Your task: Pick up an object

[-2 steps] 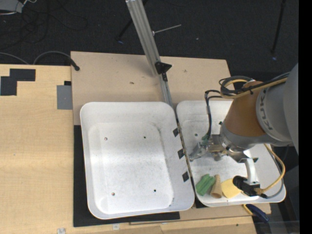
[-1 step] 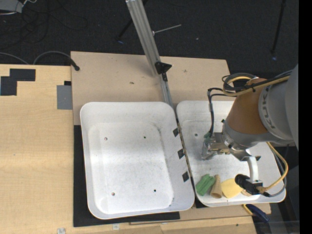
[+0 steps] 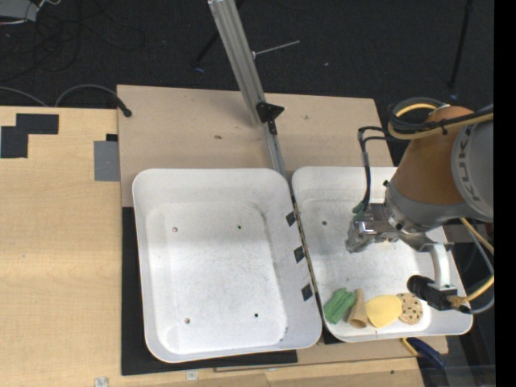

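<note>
The things I could pick lie in a tight row against the near wall of my right bin [image 3: 318, 192]: one green piece [image 3: 339, 305], one tan cone-shaped piece [image 3: 357, 310], one yellow lump [image 3: 384, 311] and one speckled cookie-like disc [image 3: 410, 309]. That makes four, each touching or just beside its neighbour. I judge they sit there because the shallow floor lets loose things slide to the low edge, which makes them awkward to reach with the wall so close.

My hand [image 3: 361, 234] hangs over the middle of that same bin, well apart from the row and further from the camera. Nothing shows between its tips, and from this slant I cannot tell whether it is spread or closed.

The left bin [image 3: 210, 256] lies alongside, joined at a shared edge by three dark clips [image 3: 299, 254]. Both bins rest on the counter [image 3: 56, 240], and one metal rail [image 3: 242, 63] leans up behind them.
</note>
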You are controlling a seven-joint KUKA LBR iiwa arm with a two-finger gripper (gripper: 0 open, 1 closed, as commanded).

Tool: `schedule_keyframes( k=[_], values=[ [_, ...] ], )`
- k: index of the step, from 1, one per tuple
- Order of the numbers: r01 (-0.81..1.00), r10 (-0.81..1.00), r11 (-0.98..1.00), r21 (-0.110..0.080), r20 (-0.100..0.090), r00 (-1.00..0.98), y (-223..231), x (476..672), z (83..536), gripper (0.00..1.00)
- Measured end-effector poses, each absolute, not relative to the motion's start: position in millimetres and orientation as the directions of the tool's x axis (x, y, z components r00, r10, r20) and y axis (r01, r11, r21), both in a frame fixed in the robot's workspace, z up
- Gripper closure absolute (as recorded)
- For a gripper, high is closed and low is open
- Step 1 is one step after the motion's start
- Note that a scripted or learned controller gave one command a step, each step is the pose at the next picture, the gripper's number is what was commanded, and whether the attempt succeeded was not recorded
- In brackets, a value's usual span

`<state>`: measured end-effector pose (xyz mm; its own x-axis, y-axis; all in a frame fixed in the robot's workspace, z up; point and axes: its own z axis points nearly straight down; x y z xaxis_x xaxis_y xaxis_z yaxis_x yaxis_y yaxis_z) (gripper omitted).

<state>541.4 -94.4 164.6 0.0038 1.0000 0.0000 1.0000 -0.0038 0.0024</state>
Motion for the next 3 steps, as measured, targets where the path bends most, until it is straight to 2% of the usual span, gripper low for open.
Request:
schedule_keyframes(
  k=[1,2,3],
  values=[
    [1.000,1.000,0.000,0.004,0.000,0.000,-92.4,540.1,226.9,1.00],
    [1.000,1.000,0.003,-0.002,0.000,-0.003,-92.7,540.1,229.3,1.00],
    [1.000,1.000,0.005,-0.004,0.003,-0.005,-36.5,525.3,237.3,1.00]
  ],
)
